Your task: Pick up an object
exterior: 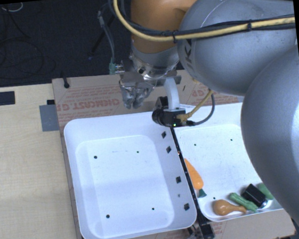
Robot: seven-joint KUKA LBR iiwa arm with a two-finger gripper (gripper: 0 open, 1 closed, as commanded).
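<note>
Bench surface carries two white bins; right bin (221, 135) is landmark. At its near edge: carrot (194, 174), tan drumstick (226, 206), green-and-black item (252, 196). Beyond its far-left corner hangs gripper (133, 97); finger state unreadable, nothing visibly held. Step: approach. Next: descend over carrot.

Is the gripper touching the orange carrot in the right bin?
Apart. The camera view shows the gripper up beyond the bins' far edge, over the cardboard, while the orange carrot lies against the right bin's left wall, white floor between them.

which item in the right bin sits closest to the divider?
The orange carrot-like piece, lying along the divider; the tan, green and black items cluster farther right.
</note>
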